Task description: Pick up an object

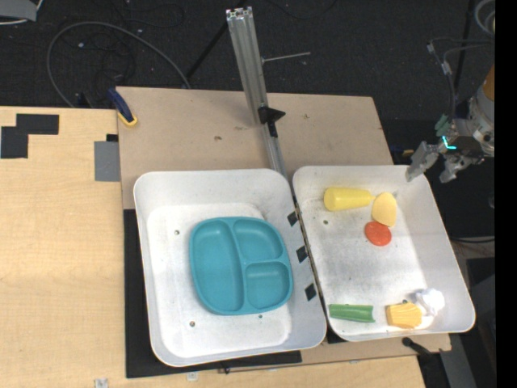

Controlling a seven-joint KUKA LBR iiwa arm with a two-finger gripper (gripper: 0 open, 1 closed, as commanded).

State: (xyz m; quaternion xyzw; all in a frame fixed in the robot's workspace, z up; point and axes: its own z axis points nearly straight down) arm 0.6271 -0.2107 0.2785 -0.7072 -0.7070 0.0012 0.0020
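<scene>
From the camera view we see the gripper [432, 164] poised at the far right corner of the right bin [355, 314], above its back rim. Its 2 fingers look spread apart and we see nothing between them, so we judge it to be open and carrying nothing.

The task leaves the choice of object to us. The nearest candidates sit in the back part of that same bin: a yellow oblong piece [347, 198], a rounder yellow piece [385, 208] just beside it, and a small red piece [377, 234] in front of that. All 3 lie toward the view's left and front of the gripper, with the rounder yellow piece closest. The oblong piece runs its long axis roughly left to right across the view, so we would expect the fingers to close best across its short width.

Well apart, along the bin's front edge, lie a green piece [351, 313] and another yellow piece [404, 316]. The left bin [161, 217] holds a teal divided plate [240, 264].
</scene>
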